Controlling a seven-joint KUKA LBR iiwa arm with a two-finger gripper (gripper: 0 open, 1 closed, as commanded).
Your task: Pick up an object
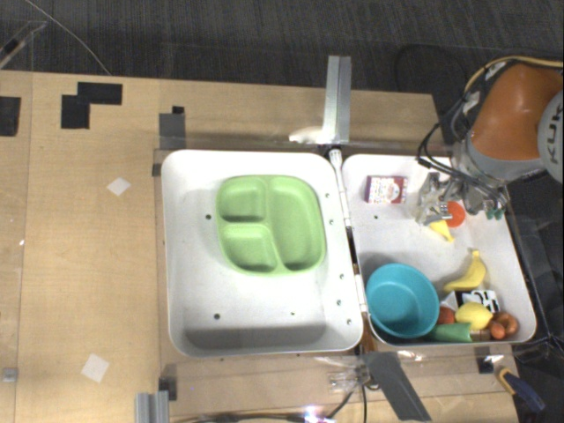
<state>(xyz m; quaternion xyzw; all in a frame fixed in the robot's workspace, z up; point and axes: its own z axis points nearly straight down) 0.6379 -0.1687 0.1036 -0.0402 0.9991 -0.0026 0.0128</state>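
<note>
The grey arm with its orange band (515, 113) reached in from the right, its metal two-finger gripper (434, 211) pointing down at the far right.

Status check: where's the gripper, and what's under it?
Gripper low in right bin, upper part. Small orange and yellow pieces at its tips, grasp unconfirmed. Blue bowl and banana sit nearer, apart.
</note>
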